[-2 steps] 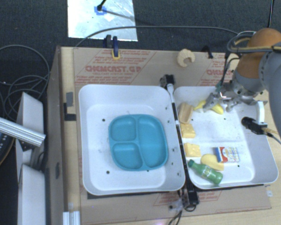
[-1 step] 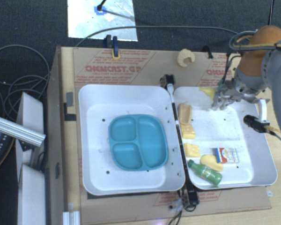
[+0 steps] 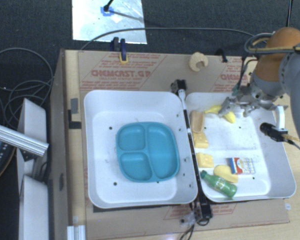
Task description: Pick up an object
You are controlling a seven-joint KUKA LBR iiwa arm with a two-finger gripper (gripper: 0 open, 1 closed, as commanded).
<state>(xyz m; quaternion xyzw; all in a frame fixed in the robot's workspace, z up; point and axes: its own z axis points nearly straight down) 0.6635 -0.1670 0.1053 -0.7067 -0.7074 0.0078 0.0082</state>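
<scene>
My gripper [image 3: 229,108] hangs low over the far part of the right bin [image 3: 286,180], reaching in from the right. Directly under its tip lies a small yellow piece [image 3: 230,117], with a second yellow piece [image 3: 213,109] just to its left. I cannot tell whether the gripper touches either one. Along the bin's left wall sit a tan bread-like piece [image 3: 197,120] and two yellow cheese-like blocks [image 3: 201,140] [image 3: 205,160]. At the front lie a green bottle [image 3: 219,183], a yellow lemon-like object [image 3: 225,173] and a small red, white and blue box [image 3: 241,165].
The left bin [image 3: 104,109] holds a blue divided plate [image 3: 147,151]. A beige ring-shaped object [image 3: 198,61] rests on the cardboard behind the bins. A blue and yellow clamp [image 3: 120,48] sits at the cardboard's far edge. Cables lie on the floor at the left.
</scene>
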